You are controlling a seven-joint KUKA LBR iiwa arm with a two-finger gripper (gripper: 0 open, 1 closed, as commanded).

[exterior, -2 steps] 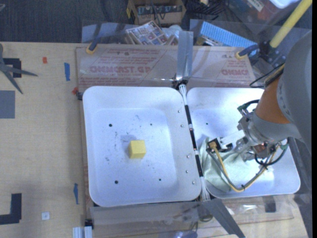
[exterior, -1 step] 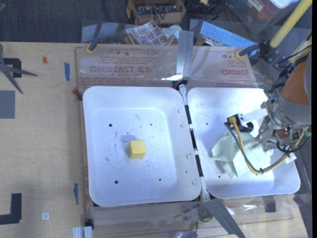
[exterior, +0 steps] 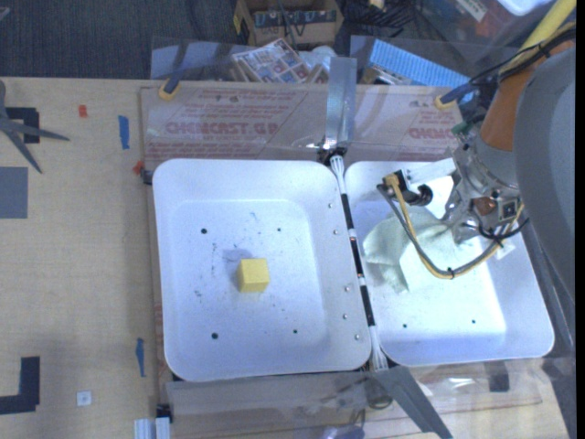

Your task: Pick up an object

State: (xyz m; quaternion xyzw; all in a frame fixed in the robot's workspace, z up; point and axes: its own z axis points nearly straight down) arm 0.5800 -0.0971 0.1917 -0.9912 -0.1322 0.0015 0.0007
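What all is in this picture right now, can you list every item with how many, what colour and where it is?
bins: two, white, side by side on the bench
block: one, yellow, middle of the left bin
cloth: one, pale green, crumpled in the right bin's left half
cable: one, yellow and black, looping over the right bin from the arm
bench: one, light wood, under the bins
blue tape strips: two, on the bench left of the bins
arm: one, grey with an orange band, over the right bin, reaching in from the right
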